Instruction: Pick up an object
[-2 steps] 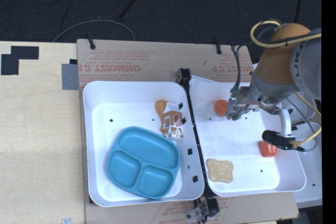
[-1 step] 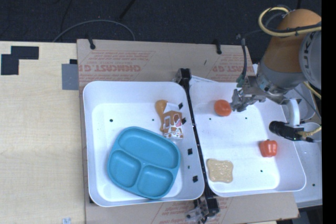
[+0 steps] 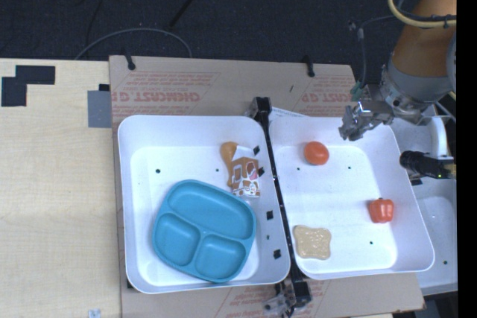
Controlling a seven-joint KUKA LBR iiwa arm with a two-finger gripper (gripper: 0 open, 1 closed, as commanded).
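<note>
The right bin [image 3: 406, 234] holds an orange-red round fruit [image 3: 316, 153] near its back left, a red pepper-like toy [image 3: 381, 211] at its right side, and a flat beige slice [image 3: 311, 242] at its front left. My gripper [image 3: 356, 123] hangs over the bin's back right rim, up and right of the round fruit, and nothing shows between its fingers. In the left bin [image 3: 138, 160] lie a blue divided plate [image 3: 203, 230], a small patterned packet [image 3: 244, 177] and a brown piece [image 3: 228, 153].
A black divider [image 3: 270, 182] runs between the two bins. Cardboard [image 3: 223, 89] lies under the bins, and a wooden bench top [image 3: 52, 190] spreads to the left. Cables hang near the arm at the upper right.
</note>
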